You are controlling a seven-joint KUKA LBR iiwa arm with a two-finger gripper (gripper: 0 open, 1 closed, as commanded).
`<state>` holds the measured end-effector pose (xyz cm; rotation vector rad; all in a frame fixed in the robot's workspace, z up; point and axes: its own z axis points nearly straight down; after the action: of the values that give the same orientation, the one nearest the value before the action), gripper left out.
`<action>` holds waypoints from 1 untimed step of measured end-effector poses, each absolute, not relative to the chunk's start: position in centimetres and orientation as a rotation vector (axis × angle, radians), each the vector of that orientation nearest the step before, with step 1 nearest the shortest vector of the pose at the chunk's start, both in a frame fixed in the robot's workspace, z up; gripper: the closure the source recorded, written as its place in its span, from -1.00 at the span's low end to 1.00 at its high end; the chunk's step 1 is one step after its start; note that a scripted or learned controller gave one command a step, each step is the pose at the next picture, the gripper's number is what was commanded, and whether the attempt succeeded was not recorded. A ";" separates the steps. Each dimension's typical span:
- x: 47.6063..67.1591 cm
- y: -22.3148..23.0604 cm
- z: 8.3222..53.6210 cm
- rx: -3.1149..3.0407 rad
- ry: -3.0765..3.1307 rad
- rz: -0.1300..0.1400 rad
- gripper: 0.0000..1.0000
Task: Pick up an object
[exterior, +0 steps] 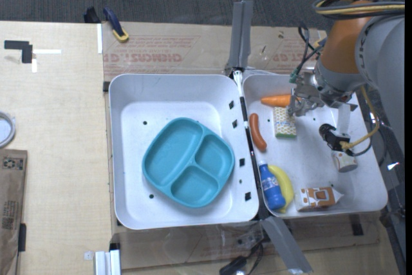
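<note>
My gripper hangs low over the back of the right bin, under the grey arm with its orange band. It sits just right of an orange carrot and just above a pale speckled block. Nothing shows as held. Further left in that bin lies a red sausage. Along the front lie a blue bottle, a yellow banana and a small brown-and-white carton. A small grey cup stands at the right side.
The left bin holds a blue divided plate. A grey divider post rises between the bins at the back. Cables trail from the wrist over the right bin.
</note>
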<state>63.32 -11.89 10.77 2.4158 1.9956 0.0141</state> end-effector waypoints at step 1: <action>63.3 -1.3 23.4 2.478 1.932 -0.002 1.00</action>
<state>63.28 -1.29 23.38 2.4777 1.9320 -0.0018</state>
